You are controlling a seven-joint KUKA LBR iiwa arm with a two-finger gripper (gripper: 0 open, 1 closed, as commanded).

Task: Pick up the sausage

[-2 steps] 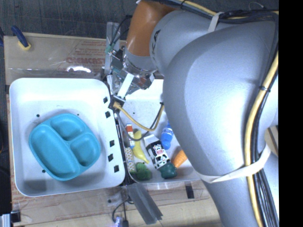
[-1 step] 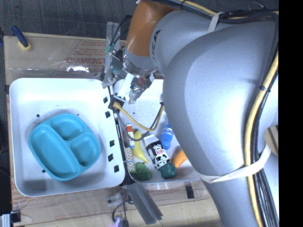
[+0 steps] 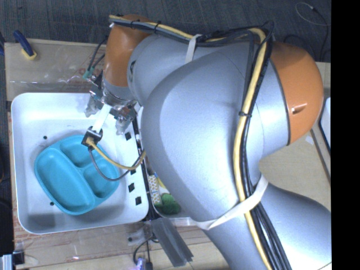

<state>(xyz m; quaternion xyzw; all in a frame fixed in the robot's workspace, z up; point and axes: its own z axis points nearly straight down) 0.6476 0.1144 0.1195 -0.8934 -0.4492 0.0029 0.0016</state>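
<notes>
Camera view gives you the arm [image 3: 225, 128] reaching in from the right and bulking over most of the frame, its grey shell bent across the right bin [image 3: 160, 210] and its orange band [image 3: 121, 52] sitting just above the wrist. The gripper [image 3: 107, 117] hangs over the upper right part of the left bin [image 3: 22, 151], pointing down and to the left. Its two fingers [image 3: 91, 107] stand spread apart with nothing between them.

You can read no writing anywhere; a row of small black marks [image 3: 136, 167] runs along the wall between the bins.

A blue divided tray [image 3: 70, 176] lies in the left bin, below and left of the gripper. A thin yellow cable [image 3: 115, 165] loops from a black plug [image 3: 90, 138] near the fingers across the tray's right edge. Something green [image 3: 167, 203] peeks out under the arm in the right bin. A blue and yellow tool [image 3: 23, 45] lies on the bench at top left.

You cannot tell where the sausage lies, since the arm covers nearly all of the right bin
</notes>
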